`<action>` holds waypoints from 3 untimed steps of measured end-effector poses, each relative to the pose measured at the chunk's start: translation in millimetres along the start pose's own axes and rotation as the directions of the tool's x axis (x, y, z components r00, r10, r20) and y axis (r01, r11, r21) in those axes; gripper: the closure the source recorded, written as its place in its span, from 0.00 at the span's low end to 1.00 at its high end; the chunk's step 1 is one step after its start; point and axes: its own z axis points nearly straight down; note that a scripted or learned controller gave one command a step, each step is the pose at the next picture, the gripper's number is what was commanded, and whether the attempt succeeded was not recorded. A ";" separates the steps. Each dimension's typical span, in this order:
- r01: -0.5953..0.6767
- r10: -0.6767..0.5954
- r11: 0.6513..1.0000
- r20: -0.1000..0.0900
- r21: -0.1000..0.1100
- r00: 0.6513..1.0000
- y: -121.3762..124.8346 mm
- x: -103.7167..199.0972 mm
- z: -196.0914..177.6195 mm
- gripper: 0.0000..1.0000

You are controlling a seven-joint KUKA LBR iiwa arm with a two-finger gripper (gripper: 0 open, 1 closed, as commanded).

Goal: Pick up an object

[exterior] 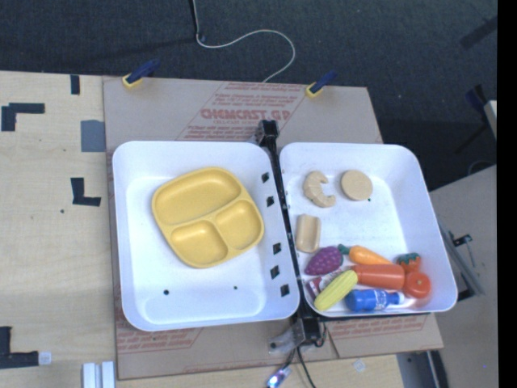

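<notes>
Since nothing is grabbed yet, step looks like pre-reach. Tool state: can't tell. Toy food sits in right bin (420, 180): biscuit (356, 185) near far edge, alone; corn (335, 289), carrot (369, 256), tomato (417, 284) crowd near edge. Next move, my guess: drop on biscuit.

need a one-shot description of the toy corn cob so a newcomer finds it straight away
Look in the right bin, at the cluster of toy food along its near edge. The corn cob lies at the cluster's left end, slanted, beside the divider between the bins, below the purple grapes and left of the blue bottle. It is the only yellow, bumpy piece there.
</notes>
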 end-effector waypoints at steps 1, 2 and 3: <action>-0.003 0.003 1.000 -0.002 0.005 1.000 -1.0 -10.8 38.1 1.00; -0.002 0.002 1.000 -0.007 0.016 1.000 -2.2 -6.7 188.5 1.00; -0.002 0.002 1.000 -0.002 0.004 1.000 -1.5 -23.5 197.6 1.00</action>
